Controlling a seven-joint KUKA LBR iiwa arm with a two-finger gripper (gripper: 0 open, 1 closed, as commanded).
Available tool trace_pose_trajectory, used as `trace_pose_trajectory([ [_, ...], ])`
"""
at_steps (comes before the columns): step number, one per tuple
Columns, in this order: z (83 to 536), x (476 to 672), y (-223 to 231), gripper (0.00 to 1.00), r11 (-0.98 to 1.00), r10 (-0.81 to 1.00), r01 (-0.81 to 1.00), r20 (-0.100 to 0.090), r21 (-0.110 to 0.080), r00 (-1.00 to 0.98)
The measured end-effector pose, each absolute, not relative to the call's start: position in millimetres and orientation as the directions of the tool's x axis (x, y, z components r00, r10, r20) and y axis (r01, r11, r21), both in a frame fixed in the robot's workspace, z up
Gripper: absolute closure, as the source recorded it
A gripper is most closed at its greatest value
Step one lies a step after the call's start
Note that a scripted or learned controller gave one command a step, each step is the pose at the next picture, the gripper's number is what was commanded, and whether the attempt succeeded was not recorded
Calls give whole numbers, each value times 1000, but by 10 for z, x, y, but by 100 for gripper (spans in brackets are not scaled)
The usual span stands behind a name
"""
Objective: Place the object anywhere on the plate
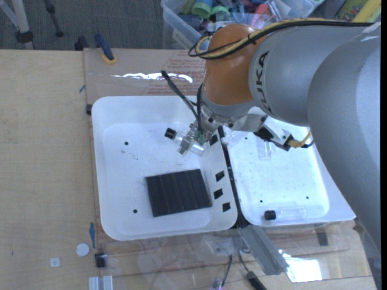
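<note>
The plate (pixel 178 192) is a dark, ridged rectangle lying flat on the floor of the left bin (pixel 115 162), near its front. My gripper (pixel 188 142) hangs over the same bin, a little behind the plate's right half and close to the divider between the bins. It is shut on a small clear vial with a black cap (pixel 170 133), which juts out to the left of the fingertips, above the bin floor. The vial is behind the plate, not over it.
The right bin (pixel 314 180) holds a second clear tube with a black cap (pixel 283 213) near its front and a faint clear piece (pixel 266 150) farther back. Black clips (pixel 221 192) line the divider. A box of toys (pixel 242 5) stands behind the bins.
</note>
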State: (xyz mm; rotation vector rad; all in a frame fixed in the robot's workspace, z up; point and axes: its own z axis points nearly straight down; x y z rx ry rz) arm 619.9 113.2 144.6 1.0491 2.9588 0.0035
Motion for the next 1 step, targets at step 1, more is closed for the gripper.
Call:
trace_pose_trajectory([
  [1, 1772, 5873, 1529, 100, 899, 438, 438, 1, 1, -899],
])
